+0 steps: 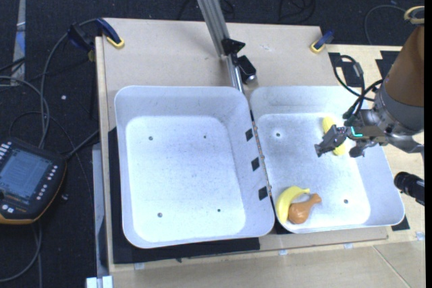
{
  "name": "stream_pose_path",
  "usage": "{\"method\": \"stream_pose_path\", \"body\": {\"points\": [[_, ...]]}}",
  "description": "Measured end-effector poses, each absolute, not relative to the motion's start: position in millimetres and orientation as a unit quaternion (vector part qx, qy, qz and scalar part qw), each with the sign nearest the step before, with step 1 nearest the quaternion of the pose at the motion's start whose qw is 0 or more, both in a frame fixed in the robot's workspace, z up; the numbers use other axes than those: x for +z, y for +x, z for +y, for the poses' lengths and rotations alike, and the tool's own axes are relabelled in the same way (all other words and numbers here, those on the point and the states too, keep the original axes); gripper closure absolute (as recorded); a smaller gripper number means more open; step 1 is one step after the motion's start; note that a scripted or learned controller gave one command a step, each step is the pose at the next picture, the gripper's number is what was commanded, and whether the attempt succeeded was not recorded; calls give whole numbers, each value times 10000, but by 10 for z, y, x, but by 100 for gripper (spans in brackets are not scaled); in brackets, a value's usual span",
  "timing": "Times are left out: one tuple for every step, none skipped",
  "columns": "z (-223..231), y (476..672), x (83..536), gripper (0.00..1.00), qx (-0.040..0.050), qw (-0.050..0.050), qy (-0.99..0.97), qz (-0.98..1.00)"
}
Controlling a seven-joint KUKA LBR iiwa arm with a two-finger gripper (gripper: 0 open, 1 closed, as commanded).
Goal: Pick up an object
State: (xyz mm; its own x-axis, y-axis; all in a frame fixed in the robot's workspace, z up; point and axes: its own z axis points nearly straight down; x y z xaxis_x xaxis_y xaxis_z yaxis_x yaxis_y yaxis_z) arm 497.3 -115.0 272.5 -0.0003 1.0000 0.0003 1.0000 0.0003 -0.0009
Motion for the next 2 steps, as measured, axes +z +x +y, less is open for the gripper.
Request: {"method": "stream_pose_path", "body": {"points": [[-1150,4973,2725,0,2,4,-7070,-7072],[-1148,5017,2290,0,13,16,-7070,-7072]]}}
